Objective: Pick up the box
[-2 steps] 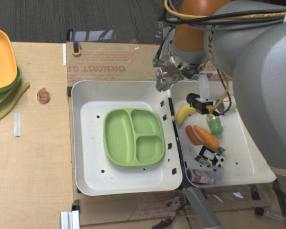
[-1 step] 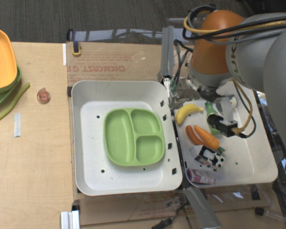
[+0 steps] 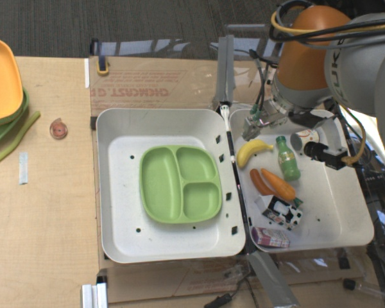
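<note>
A small pink and white box (image 3: 270, 237) lies flat at the front left corner of the right bin (image 3: 346, 226). Just behind it sits a black and white patterned box (image 3: 283, 211). My gripper (image 3: 252, 128) hangs over the back left corner of the right bin, just above a yellow banana (image 3: 252, 151) and well behind both boxes. Nothing shows in its grasp.
An orange carrot (image 3: 280, 184), a red sausage (image 3: 260, 182) and a green bottle (image 3: 287, 160) lie mid-bin between the gripper and the boxes. The left bin (image 3: 115, 172) holds a green divided plate (image 3: 180, 184). Orange and green dishes (image 3: 1, 95) sit at the far left.
</note>
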You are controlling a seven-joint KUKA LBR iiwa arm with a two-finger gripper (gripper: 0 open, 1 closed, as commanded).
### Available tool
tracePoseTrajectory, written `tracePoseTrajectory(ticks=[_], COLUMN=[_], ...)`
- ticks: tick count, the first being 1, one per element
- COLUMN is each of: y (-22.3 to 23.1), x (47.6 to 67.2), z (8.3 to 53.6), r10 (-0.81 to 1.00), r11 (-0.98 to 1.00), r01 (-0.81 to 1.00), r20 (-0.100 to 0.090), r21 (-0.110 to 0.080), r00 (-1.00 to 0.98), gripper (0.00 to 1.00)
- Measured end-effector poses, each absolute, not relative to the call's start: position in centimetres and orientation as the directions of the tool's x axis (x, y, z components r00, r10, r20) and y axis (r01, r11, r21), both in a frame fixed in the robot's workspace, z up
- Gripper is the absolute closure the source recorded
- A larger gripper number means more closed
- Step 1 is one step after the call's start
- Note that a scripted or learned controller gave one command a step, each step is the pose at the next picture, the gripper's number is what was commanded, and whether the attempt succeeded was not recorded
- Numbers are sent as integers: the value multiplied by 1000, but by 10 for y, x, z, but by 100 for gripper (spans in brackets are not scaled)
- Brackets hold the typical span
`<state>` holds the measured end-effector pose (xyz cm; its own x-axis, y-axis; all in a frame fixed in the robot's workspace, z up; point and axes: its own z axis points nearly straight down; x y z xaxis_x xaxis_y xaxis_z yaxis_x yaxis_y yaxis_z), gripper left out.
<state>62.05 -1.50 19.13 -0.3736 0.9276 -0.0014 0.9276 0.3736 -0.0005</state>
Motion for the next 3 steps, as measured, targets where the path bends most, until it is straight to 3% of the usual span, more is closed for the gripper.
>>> tracePoseTrajectory(ticks=[1,2,3], y=[33,21,30], x=[650,600,624], z=[191,287,199], r10=[993,951,1000], r11=[122,310,15], r01=[993,951,1000], r20=[-2,-2,-1], r21=[-1,-1,-3], r00=[-122,-310,-15], gripper=[100,100,100])
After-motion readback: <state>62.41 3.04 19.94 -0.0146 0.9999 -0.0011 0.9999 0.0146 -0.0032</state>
